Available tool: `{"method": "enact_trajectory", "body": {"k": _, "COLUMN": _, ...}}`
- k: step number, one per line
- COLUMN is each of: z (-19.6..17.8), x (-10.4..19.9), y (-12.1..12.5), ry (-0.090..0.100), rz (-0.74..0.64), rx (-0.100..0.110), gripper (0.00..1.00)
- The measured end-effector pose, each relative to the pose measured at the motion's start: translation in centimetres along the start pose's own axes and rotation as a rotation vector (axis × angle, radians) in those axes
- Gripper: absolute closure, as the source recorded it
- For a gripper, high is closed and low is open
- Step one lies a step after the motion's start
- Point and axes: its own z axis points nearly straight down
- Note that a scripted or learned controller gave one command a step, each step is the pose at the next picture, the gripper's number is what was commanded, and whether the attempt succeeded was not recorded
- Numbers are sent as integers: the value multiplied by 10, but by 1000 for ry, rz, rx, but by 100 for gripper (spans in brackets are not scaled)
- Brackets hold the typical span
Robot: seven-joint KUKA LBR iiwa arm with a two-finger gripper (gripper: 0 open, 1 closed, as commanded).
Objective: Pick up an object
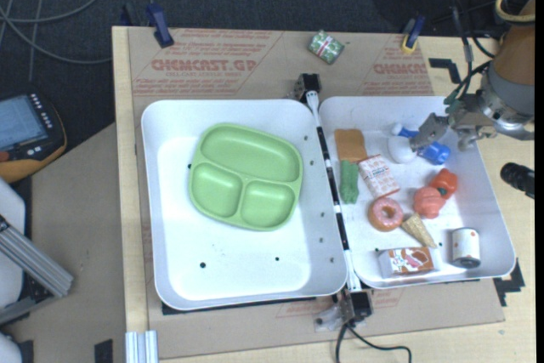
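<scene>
Two bins sit side by side on the table [221, 55]. The left bin [170, 268] holds a divided plate [246, 176] near its middle. The right bin [493, 217] holds a slice of toast [349, 144] at its rear left, a bean pod [349, 181] just in front of it, a small carton [378, 176] to the right, a doughnut [386, 213], a cone [419, 229], a tomato [428, 201], a box [407, 261] at the front and a can [465, 246] front right. The hand [444, 128] hangs over the rear, beside a bottle [403, 144]. A small packet [325, 47] lies on the table behind the bins.

Bench [212, 68] — two bins [170, 183], crumpled wrapper [325, 47].
</scene>
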Motion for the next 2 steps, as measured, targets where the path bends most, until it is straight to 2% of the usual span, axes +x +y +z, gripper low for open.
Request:
{"method": "enact_trajectory", "body": {"k": 1, "z": 97, "x": -16, "y": -54, "ry": -1, "rz": -1, "rx": -2, "gripper": 0}}
{"method": "enact_trajectory", "body": {"k": 2, "z": 87, "x": -16, "y": -54, "ry": -2, "rz": 0, "rx": -4, "gripper": 100}}
